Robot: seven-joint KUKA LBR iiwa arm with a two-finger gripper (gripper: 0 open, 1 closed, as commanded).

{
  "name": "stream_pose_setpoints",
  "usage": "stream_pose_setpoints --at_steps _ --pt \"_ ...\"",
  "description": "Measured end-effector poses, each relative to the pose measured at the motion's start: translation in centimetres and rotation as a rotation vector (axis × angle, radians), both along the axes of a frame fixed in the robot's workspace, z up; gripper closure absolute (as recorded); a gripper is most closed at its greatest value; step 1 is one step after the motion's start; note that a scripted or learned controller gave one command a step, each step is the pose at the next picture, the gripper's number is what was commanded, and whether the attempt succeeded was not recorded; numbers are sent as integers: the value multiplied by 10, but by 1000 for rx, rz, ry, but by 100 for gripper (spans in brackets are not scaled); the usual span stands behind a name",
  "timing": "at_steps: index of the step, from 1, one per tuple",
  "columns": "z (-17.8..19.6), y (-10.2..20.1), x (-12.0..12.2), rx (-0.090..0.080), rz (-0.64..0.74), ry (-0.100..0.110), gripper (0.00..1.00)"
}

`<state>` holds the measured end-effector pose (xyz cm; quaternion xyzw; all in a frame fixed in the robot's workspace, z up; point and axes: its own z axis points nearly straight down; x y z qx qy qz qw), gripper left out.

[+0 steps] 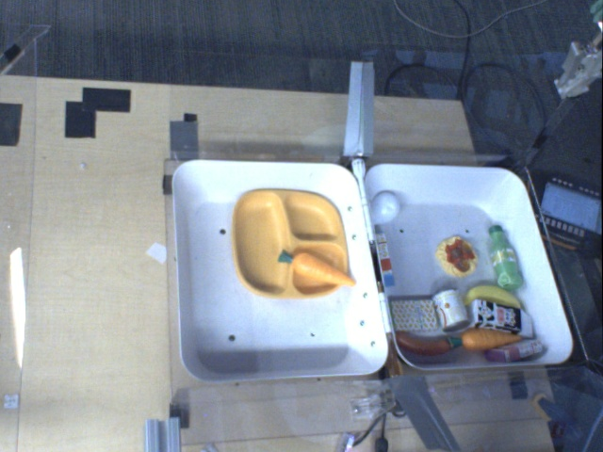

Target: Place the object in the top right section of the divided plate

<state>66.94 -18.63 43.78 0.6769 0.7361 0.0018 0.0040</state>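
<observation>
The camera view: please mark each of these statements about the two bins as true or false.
1. The yellow divided plate lies in the left bin. True.
2. The toy carrot rests in the plate's top right section. False: it lies in the lower right part, its tip over the rim.
3. The green bottle stands in the left bin. False: it is in the right bin.
4. A banana lies in the right bin. True.

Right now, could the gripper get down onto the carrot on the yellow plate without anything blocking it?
Probably yes. The carrot lies exposed on the yellow divided plate in the left bin, with nothing over or against it, so the way down looks free.
</observation>
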Motion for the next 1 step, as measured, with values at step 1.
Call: stream_pose_setpoints --at_steps 1 --pt "0 0 0 0 0 0 0"
